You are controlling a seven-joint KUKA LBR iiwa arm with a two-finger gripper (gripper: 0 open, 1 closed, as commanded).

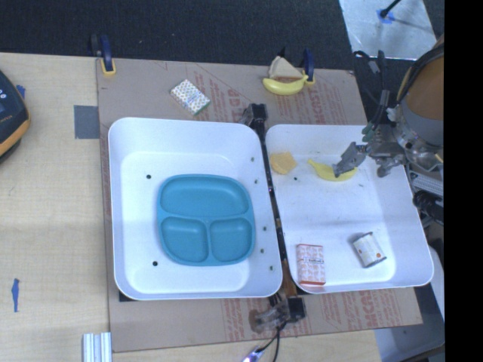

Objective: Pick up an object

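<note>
Taking the left bin point(121, 202) as reference. Well to its left, at the frame edge, lies a dark device with an orange rim point(9, 119) on the wooden bench point(45, 225). Just off the bin's upper left corner, a grey tape patch point(86, 121) is stuck to the bench. Beyond the bin's far rim, on the brown cardboard sheet point(226, 81), rests a small patterned packet point(189, 96), tilted.

Inside the left bin sits a blue compartment plate point(205, 219), flat, roughly central, with one large section toward the far side and two smaller ones toward the near side.

Immediately right of the left bin, rims touching, is the right bin point(404, 217). It holds four items: a pale yellow flat piece point(283, 163) near the shared rim at the far end; a yellow banana-shaped object point(333, 172) further right; a red-and-white carton point(310, 264) at the near edge, close to the shared rim; and a small grey-white box point(369, 249) to the right of the carton, apart from it.

Beyond the right bin's far rim, a second yellow banana shape with a tan wedge point(285, 78) lies on the cardboard.

The gripper point(368, 157) is at the banana-shaped object's right end. Its fingers point(351, 157) are spread, one touching or just over the banana; contact cannot be confirmed. Nothing is between them.
</note>
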